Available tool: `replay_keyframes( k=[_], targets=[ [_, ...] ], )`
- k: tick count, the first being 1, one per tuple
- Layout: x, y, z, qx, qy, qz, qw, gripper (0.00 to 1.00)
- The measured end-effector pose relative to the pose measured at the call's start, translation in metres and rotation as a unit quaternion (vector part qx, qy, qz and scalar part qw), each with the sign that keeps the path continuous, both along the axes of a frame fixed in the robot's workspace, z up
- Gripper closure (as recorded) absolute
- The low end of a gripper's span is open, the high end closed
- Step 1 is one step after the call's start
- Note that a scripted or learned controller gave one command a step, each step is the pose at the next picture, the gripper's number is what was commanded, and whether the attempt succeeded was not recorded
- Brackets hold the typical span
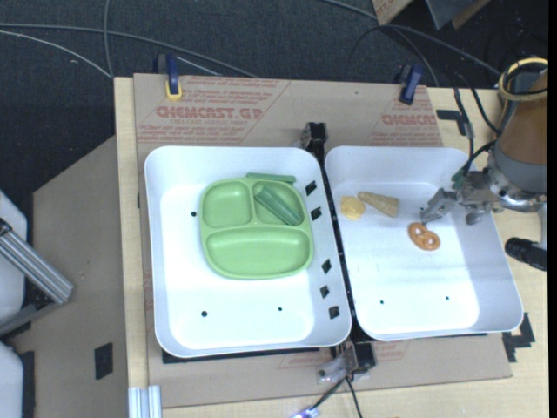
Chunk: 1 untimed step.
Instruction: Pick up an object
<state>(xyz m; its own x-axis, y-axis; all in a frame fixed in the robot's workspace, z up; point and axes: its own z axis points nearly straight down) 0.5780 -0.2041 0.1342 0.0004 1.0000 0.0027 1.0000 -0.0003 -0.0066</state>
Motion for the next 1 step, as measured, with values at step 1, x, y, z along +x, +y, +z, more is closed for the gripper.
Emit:
replay_keyframes(
  k=[1],
  targets=[
    [-0.0005,0.0009,-0.0522,0.0001,-0.001,0.000,1.0000,0.00]
  ],
)
